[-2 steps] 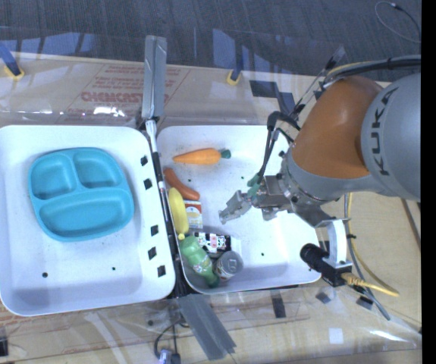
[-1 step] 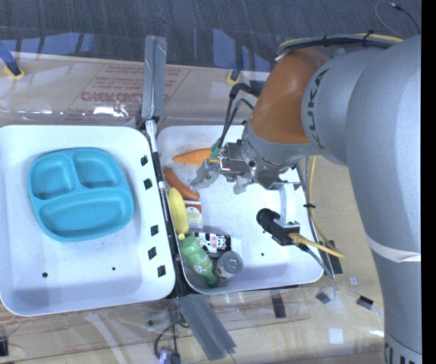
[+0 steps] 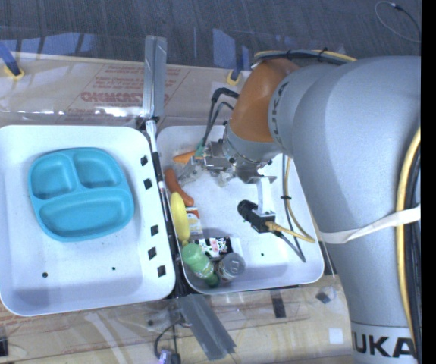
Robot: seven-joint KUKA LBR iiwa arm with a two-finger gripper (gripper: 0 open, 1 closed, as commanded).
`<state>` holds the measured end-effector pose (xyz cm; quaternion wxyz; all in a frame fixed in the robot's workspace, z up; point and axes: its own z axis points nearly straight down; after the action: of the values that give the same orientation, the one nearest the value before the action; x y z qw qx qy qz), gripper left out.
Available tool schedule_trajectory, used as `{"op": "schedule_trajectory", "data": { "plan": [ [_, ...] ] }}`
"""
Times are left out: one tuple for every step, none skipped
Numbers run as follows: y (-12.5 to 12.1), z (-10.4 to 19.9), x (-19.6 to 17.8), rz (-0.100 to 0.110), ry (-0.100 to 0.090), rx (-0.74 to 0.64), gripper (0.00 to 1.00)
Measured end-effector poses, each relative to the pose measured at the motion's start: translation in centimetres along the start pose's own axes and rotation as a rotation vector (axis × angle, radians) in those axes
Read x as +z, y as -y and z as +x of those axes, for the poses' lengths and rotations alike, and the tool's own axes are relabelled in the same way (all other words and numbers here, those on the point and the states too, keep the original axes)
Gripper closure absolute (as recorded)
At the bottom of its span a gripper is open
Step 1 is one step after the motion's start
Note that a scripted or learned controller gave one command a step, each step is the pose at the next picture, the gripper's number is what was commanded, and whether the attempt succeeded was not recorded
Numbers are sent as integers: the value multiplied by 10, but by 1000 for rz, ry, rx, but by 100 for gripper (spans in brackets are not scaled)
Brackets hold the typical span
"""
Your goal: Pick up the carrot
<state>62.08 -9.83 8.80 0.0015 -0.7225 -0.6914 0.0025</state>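
Holding blue tray (image 3: 81,192): left bin (image 3: 20,279); carrot (image 3: 178,186), banana (image 3: 179,217): right bin (image 3: 297,268).

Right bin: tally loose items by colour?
Orange: 2, carrot and a piece near the gripper
Yellow: 1, banana-like item
Green: 1, bottle-like item
Silver: 1, can
Total: 5

An orange carrot (image 3: 178,187) is lying in the right-hand white bin (image 3: 297,268), close against that bin's left wall. It is stretching lengthwise from the upper left down toward the lower right, slim and slightly tapered. Its lower end is resting just beside the top of a yellow banana (image 3: 179,217). It is lying flat on the bin floor, in plain sight.
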Motion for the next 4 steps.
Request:
{"op": "schedule_trajectory", "data": {
  "plan": [
    [26,4,0,3,-2,-44,0],
    [-25,-28,-1,-1,-1,-263,0],
    [6,-79,-1,4,-4,-129,0],
    [-35,5,0,3,-3,-161,0]
  ]
}}
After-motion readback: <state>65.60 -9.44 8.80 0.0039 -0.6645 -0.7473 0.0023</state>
